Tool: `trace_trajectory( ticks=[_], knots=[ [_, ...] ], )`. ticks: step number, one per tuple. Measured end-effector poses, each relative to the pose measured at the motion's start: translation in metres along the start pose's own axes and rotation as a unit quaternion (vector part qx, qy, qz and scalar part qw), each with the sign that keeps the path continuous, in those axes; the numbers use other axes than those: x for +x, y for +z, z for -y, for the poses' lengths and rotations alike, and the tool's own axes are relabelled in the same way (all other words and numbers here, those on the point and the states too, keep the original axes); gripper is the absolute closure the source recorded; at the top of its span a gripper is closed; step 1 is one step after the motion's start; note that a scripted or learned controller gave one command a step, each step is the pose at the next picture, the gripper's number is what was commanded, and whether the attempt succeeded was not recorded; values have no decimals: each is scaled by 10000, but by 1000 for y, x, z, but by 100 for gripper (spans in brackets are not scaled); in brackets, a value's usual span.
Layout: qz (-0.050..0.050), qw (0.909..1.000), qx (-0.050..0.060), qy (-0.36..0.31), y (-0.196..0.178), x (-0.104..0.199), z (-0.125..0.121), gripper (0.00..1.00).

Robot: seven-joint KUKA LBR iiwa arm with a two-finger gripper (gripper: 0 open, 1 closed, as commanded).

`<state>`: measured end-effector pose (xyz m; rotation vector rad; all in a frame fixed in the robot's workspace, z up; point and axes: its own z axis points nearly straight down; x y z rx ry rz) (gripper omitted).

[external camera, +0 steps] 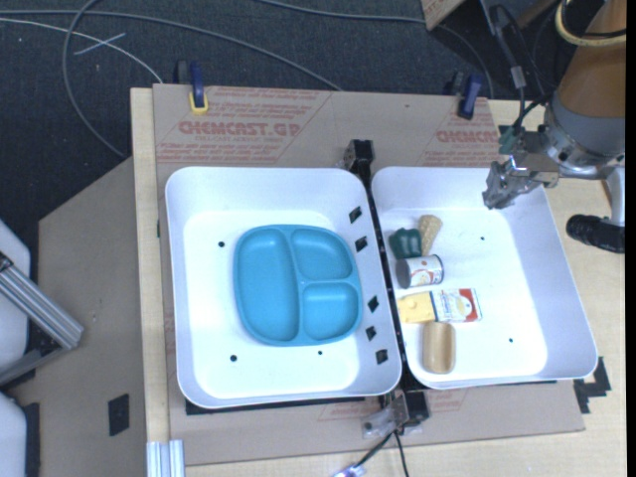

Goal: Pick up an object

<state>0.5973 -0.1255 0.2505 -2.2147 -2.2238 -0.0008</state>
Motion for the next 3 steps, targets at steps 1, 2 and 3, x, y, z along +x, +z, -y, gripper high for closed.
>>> trace_trajectory(
  ticks=[1, 2, 3],
  knots=[
    [-7, 10000, 5, -11, 5, 60, 17, 100],
    [-7, 10000, 13, -8, 18, 116, 36, 100],
    [-5, 10000, 11, -15, 15, 174, 54, 100]
  ],
)
